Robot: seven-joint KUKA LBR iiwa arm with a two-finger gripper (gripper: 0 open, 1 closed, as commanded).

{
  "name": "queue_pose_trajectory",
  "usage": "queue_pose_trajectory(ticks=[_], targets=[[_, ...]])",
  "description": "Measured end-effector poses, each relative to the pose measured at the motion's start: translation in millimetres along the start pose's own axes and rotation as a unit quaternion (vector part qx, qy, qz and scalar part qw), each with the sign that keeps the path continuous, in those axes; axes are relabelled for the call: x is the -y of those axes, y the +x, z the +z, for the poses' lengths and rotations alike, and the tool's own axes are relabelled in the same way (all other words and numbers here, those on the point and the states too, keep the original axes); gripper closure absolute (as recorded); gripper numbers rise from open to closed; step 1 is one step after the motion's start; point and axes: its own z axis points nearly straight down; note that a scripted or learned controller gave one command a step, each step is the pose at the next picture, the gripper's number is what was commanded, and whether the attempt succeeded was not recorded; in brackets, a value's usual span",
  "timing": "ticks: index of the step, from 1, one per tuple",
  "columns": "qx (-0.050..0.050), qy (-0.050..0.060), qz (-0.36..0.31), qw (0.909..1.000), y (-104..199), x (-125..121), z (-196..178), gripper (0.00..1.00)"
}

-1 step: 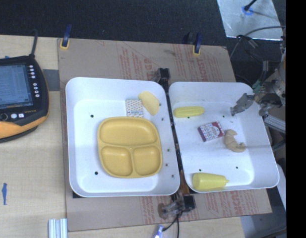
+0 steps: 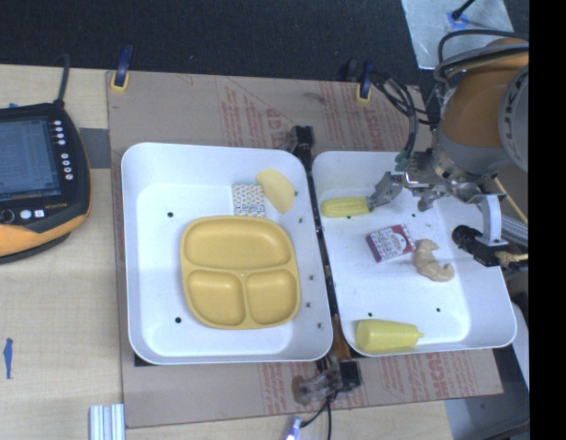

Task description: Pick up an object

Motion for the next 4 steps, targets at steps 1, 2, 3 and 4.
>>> queue_pose_trajectory(ticks=[1,2,3,4], targets=[[0.002,-0.005,0.000,1.0000,5.0,25.4,58.1,0.00],[0.004,-0.006,0.000,1.0000,2.4,24.7,46.6,1.00],[0.005,-0.006,-0.001,1.0000,2.3,24.9,46.7,0.00],[0.004,-0.008,0.001,1.0000,11.1,50.1,57.5,0.00]])
